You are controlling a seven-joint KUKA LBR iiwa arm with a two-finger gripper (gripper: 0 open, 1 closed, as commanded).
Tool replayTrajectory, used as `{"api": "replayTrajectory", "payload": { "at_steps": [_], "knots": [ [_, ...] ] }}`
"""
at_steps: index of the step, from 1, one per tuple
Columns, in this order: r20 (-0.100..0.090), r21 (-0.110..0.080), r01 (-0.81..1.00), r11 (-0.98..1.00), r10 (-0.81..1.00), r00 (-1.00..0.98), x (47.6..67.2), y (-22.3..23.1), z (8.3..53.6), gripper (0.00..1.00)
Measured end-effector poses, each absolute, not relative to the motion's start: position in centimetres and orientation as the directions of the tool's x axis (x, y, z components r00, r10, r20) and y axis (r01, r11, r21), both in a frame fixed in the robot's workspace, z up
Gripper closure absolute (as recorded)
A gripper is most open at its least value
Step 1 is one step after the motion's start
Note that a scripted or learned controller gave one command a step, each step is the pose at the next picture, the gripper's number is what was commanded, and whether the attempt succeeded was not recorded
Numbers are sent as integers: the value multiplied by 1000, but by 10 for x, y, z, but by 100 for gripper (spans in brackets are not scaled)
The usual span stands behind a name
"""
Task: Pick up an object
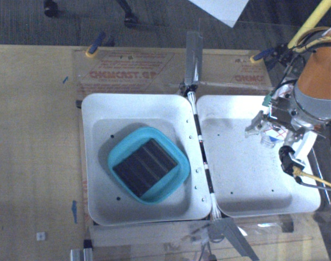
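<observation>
A blue dish (149, 165) with a dark ridged insert lies in the left bin (94, 113), well apart from the gripper (269, 130), which hangs over the right bin (252, 194) at mid-right; the arm (316, 86) enters from the upper right. Its grip cannot be told.

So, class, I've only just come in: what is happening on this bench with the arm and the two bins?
A grey robot arm reaches in from the right, with its gripper over the right bin. The one object in sight, a blue square dish with a dark ridged insert, lies in the left bin, apart from the gripper. Nothing has been picked up yet.
</observation>
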State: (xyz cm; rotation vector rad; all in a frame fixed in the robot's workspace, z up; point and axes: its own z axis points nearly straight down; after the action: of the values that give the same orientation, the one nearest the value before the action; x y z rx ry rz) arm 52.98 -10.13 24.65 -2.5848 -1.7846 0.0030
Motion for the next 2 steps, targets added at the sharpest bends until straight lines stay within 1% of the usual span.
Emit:
{"api": "replayTrajectory", "payload": {
  "at_steps": [1, 2],
  "knots": [
    [0, -5, 977, -212, 977, 212, 536, -23, 183, 0],
    [-1, 0, 968, -250, 968, 250, 564, -82, 184, 0]
  ]
}}
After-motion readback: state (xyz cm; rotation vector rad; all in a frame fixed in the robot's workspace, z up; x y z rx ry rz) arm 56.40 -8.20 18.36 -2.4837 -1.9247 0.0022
